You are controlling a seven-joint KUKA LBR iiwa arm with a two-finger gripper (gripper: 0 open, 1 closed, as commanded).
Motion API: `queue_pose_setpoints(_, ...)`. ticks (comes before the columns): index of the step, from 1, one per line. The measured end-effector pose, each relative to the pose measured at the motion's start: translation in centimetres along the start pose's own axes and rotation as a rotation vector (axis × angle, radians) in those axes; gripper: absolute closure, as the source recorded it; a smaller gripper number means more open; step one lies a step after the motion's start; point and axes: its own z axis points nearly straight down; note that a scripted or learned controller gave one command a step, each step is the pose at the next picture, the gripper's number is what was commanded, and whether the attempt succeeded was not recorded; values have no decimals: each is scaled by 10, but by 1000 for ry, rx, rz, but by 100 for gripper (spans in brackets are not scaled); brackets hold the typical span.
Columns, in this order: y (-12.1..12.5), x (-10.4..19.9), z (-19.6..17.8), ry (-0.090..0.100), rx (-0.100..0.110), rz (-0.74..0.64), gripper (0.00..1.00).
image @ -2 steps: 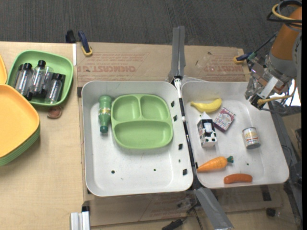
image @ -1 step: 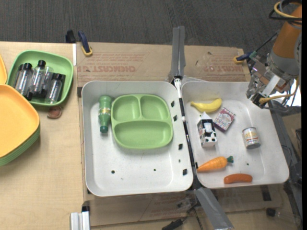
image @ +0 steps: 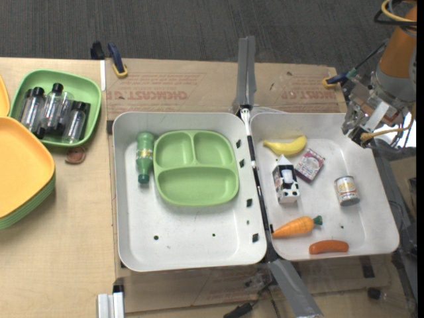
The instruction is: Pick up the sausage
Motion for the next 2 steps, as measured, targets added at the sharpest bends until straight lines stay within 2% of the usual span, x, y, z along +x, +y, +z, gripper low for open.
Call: queue_pose_setpoints(2,0,-1,-17,-3,1,-3,100)
